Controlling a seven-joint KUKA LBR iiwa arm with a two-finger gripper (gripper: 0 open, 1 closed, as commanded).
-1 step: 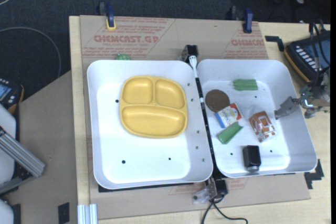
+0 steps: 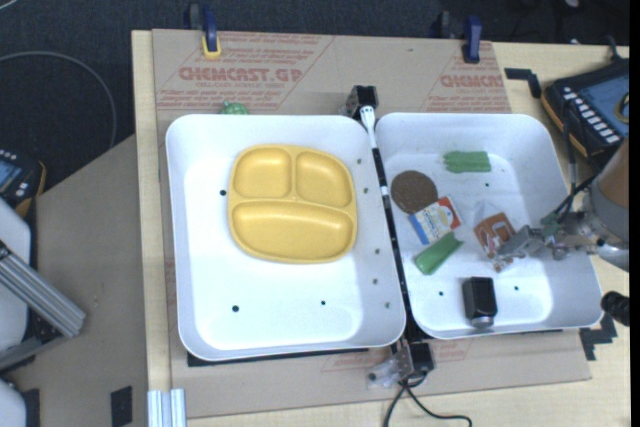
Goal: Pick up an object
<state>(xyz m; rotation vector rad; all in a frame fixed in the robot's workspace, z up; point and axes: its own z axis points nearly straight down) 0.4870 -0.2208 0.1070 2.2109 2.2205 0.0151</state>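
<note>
The right bin [image 2: 530,140] holds several small objects. A green block [image 2: 467,161] lies at the back, with a brown disc [image 2: 412,190] to its left. Below the disc are a blue, red and white carton [image 2: 435,218] and a green wedge [image 2: 437,255]. A black object [image 2: 479,299] sits near the front wall. A reddish-brown packet [image 2: 491,230] lies right of centre. My gripper [image 2: 517,248] reaches in from the right and hangs low at the packet's right lower edge. I see nothing lifted from the bin floor.
The left bin [image 2: 200,245] bears a yellow divided plate [image 2: 293,203]. A black strip [image 2: 380,185] runs between the bins. A dark device [image 2: 590,110] sits by the right bin's far corner. Blue clamps [image 2: 209,25] grip the board's back edge.
</note>
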